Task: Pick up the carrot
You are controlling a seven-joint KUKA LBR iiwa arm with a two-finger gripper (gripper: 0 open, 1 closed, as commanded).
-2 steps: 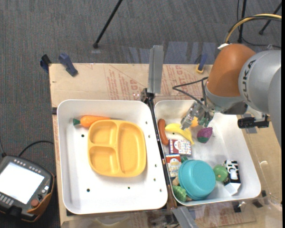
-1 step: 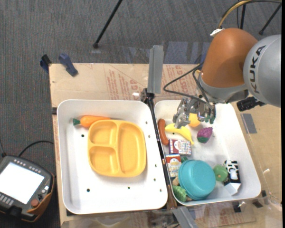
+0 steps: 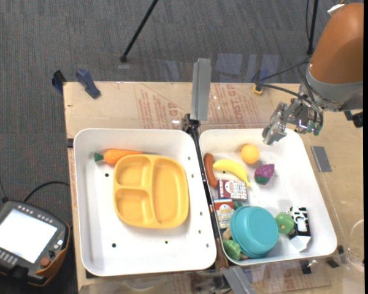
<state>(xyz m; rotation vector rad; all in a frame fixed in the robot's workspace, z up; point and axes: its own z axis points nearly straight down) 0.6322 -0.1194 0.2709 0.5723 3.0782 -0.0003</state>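
Carrot (image 3: 118, 155) lies in left bin (image 3: 86, 225), near its far-left corner, touching far edge of yellow divided plate (image 3: 151, 190). Claw (image 3: 277, 132) hangs over right bin's (image 3: 316, 201) far rim, toward tabletop's (image 3: 135, 103) far-right corner; nothing btwn fingers, can't tell if open or closed. Well apart from carrot.

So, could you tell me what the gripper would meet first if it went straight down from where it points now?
Probably the right bin's bare floor near its far rim, beside the orange; depth is unclear.
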